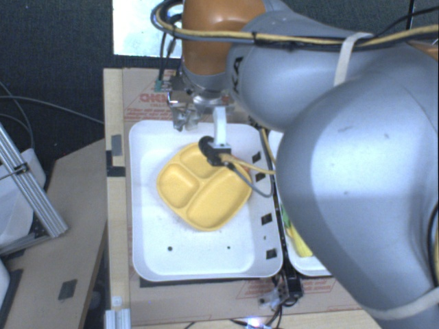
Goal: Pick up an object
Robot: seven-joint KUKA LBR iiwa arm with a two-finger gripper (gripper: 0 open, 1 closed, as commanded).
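A yellow divided plate (200,187) with three compartments lies in the middle of the left white bin (154,252). My gripper (183,122) hangs over the bin's far edge, just beyond the plate's back rim. Nothing shows between its fingers. The grey arm and orange band cover most of the right bin.
A strip of the right bin (305,262) shows under the arm, with a yellowish thing (296,238) lying near its left wall. Cardboard lines the bench around the bins. A metal frame (27,190) stands at the left.
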